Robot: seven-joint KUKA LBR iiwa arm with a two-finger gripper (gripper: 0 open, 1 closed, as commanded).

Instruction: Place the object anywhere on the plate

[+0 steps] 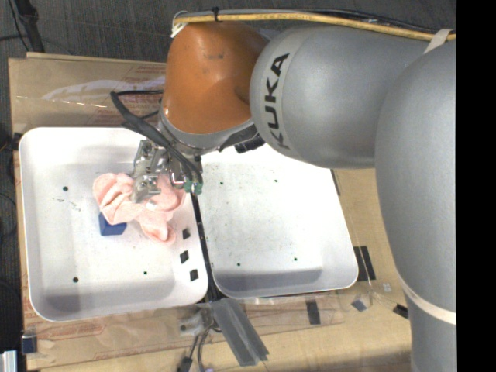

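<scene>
Gripper [147, 183] down on pink cloth [143, 204] in left bin [46, 270] — finger state indeterminate; blue block [111, 225] alongside.

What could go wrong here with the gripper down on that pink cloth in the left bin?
The gripper sits over the crumpled pink cloth, so it may pinch only a loose fold that slips out on lifting. The blue block lies tucked against the cloth's edge and could be dragged along or knocked aside. The cloth could also snag on the rim between the left bin and the right bin.
</scene>
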